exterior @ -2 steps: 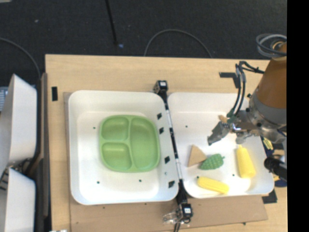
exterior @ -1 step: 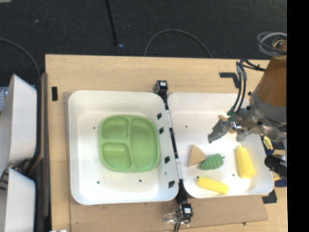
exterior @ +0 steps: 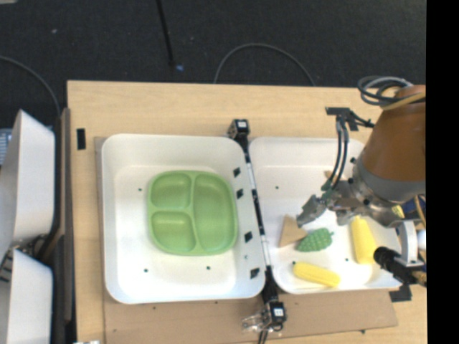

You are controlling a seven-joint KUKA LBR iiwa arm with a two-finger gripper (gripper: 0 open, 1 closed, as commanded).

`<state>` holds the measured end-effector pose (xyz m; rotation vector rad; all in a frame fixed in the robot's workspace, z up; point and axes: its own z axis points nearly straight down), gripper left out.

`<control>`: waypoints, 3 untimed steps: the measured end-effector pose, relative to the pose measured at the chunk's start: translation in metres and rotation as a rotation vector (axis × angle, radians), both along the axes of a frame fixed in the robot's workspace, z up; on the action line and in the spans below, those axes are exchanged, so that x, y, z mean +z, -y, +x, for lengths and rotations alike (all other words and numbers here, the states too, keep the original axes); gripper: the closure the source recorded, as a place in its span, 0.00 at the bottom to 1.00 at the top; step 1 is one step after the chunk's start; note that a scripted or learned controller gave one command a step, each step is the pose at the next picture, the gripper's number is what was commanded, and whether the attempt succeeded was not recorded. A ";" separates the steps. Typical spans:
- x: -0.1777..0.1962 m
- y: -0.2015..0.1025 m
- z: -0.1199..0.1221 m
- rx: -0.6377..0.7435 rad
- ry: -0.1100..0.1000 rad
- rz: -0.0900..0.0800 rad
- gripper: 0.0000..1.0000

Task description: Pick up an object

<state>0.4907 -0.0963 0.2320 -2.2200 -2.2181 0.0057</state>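
Tool [exterior: 313, 213] above green toy [exterior: 315, 241]

Two shallow white bins are counted on the bench, a left bin [exterior: 118, 264] and a right bin [exterior: 287, 156]. One green divided plate [exterior: 192, 212], with three compartments, is counted in the left bin. In the right bin, two yellow corn-like pieces [exterior: 315, 274] [exterior: 363, 239] are counted, along with one green bumpy item [exterior: 315, 241] and one tan wedge-shaped piece [exterior: 288, 232]. One arm [exterior: 396, 153] is counted.
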 end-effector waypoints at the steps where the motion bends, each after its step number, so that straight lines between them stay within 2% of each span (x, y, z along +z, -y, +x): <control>1: -0.060 0.005 0.006 -0.001 0.000 0.000 0.00; 2: -0.105 0.007 0.014 0.002 0.011 -0.001 0.00; 3: -0.097 0.007 0.014 -0.007 0.010 0.000 1.00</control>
